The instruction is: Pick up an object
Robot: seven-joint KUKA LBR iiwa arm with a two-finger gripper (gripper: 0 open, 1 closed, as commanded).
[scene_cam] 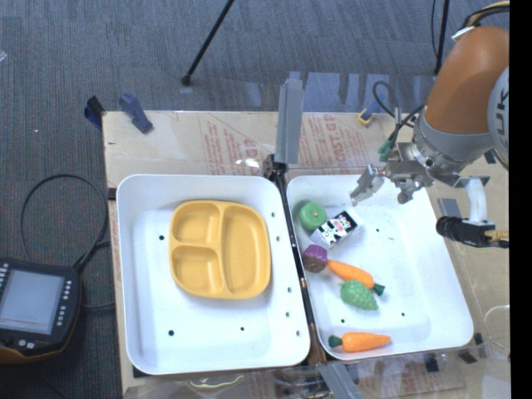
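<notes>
Right bin [432,306] holds the likely targets: green apple [312,214] and black-and-white carton [337,228] at 10 o'clock, two carrots [351,273] [362,341] and a green knobbly fruit [357,294] toward 6; all look like light, stiff, slick plastic toys, best pinched across the narrow middle. Gripper [384,188] hangs tilted over the bin's 12 o'clock edge, fingers apart and empty, arm entering from 2 o'clock. Left bin [133,223] holds a yellow tray [220,248].
</notes>
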